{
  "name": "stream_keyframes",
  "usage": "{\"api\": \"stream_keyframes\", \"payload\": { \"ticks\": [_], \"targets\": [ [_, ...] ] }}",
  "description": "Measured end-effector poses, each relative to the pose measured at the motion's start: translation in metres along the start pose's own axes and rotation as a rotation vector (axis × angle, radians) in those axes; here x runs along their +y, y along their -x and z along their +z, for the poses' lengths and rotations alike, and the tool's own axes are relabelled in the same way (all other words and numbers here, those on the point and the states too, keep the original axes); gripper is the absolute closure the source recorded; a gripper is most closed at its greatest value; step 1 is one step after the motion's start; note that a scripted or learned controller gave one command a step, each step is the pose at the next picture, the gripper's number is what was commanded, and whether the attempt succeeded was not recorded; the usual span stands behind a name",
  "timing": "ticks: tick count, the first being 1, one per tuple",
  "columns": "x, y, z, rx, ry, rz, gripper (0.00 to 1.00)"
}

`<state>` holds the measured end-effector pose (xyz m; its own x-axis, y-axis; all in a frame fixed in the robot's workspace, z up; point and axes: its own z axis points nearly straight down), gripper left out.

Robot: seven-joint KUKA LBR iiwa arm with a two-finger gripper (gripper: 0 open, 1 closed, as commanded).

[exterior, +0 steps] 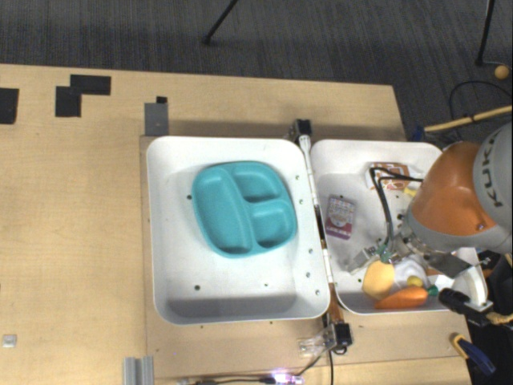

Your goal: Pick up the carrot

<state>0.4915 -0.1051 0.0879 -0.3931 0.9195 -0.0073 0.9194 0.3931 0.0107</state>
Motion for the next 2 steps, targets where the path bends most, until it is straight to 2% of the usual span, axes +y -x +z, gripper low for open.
{"api": "stream_keyframes", "payload": {
  "ticks": [1, 2],
  "targets": [
    [0.004, 0.001, -0.013, -0.005, 0.010, -0.001, 1.00],
    [0.002, -0.005, -0.132, 0.001, -0.002, 0.409, 1.00]
  ]
}}
